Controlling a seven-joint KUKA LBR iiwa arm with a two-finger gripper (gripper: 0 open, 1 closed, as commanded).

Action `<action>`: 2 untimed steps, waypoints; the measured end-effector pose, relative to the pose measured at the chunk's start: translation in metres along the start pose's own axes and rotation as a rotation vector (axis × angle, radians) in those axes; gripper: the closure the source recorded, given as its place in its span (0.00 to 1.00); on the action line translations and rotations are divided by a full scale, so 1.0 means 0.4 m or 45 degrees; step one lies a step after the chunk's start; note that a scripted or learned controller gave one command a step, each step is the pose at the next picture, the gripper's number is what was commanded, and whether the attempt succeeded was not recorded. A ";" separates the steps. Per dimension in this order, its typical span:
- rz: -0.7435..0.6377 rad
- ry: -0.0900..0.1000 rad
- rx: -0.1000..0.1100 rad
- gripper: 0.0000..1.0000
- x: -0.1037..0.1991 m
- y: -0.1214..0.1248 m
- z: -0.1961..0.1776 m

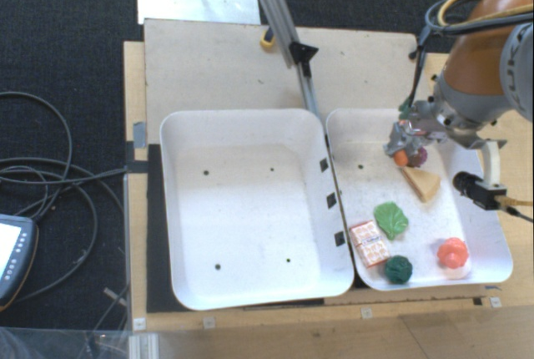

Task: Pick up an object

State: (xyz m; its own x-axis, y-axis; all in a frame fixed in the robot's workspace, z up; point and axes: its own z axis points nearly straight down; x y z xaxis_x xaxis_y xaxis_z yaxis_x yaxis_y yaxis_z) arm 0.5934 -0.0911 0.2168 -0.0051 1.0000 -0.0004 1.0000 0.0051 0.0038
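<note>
My gripper [405, 140] hangs over the back part of the right bin [501, 253], reaching in from the right. Directly beneath its tip lie a small orange piece [401, 158] and a small purple piece [418, 155], both partly covered by it. Whether either is gripped is hidden. A tan cheese wedge [421, 183] lies just in front of them. Further forward are a green leafy piece [390, 219], a red-and-white box [369, 243], a dark green ball [398, 269] and a red-orange fruit [452, 254].
The left bin [179, 182] stands beside the right one, their walls meeting at a ridge with black clips [331, 199]. A slanted metal pole [279, 11] crosses the bench's back. Cables [50, 174] and a pendant lie on the floor at left.
</note>
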 end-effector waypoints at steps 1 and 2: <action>-0.007 0.003 0.001 1.00 0.133 -0.001 -0.032; -0.008 0.004 0.005 1.00 0.275 -0.012 -0.009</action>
State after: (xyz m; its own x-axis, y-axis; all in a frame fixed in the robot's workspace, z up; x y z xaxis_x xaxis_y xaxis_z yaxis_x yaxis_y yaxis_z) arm 0.5880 0.0189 0.2205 -0.0111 0.9999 0.0030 0.9999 0.0111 0.0001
